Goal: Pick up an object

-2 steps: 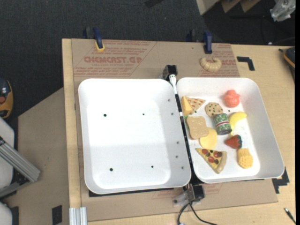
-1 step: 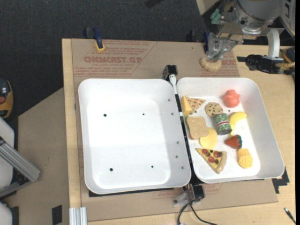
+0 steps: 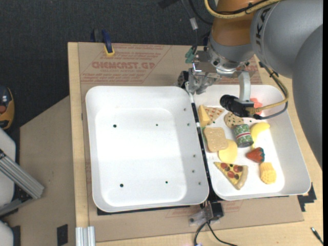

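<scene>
Brown cardboard [image 3: 128,60] lies under two white bins. Toy food, including a pizza slice [image 3: 232,172], fills the right bin [image 3: 292,173]. Upper centre, the gripper [image 3: 196,83] hovers over its rim, grip unclear.

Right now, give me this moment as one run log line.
arm: over right bin top edge | gripper: near bin divider, holding nothing seen | toy food: clustered in right bin, pizza slice at front | left bin: no items
</scene>
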